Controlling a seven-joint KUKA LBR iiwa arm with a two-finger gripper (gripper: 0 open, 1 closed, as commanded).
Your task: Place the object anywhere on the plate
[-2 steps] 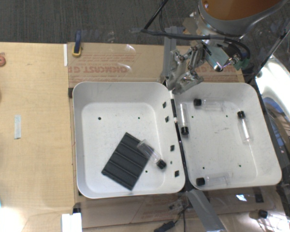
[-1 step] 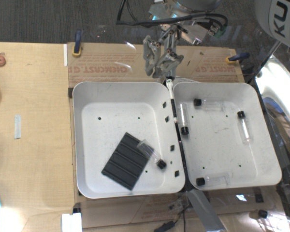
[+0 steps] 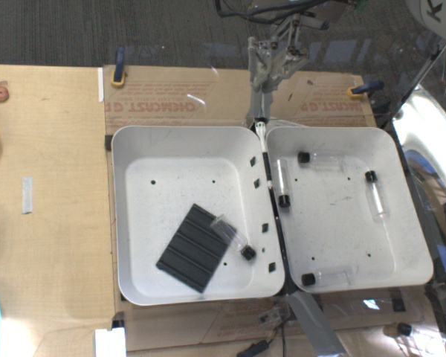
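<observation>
Your gripper [image 3: 271,67] hangs above the bins' far edge, and you cannot tell its state.

In the left bin [image 3: 134,143], the black ribbed plate [image 3: 194,247] lies near the front edge; a clear black-capped tube [image 3: 234,239] rests against its right corner.

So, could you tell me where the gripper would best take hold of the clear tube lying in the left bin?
Probably mid-body, from straight above. The clear tube lies flat on the left bin floor, angled, its upper end against the black plate and its black cap at the lower right. Set the fingers across its narrow width, clear of the plate's edge.
</observation>
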